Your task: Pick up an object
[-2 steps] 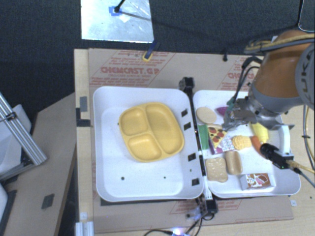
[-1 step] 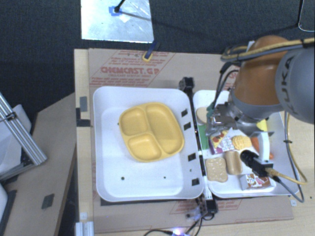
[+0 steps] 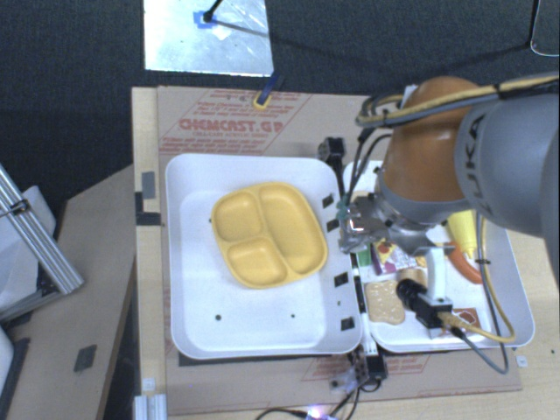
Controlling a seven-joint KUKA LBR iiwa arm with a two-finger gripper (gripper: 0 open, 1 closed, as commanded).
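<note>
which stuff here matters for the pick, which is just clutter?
In play: arm over right bin; its items: cracker, yellow piece, orange piece.
Lying about: yellow divided plate in left bin, foil sheet.

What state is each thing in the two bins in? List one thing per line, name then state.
Yellow divided plate: lying flat, right way up, in the left bin.
Cracker: lying flat in the right bin.
Arm: reaching over the right bin.

Bench [image 3: 210, 112]: two white bins [image 3: 188, 234] side by side, apparently on printed cardboard.
</note>
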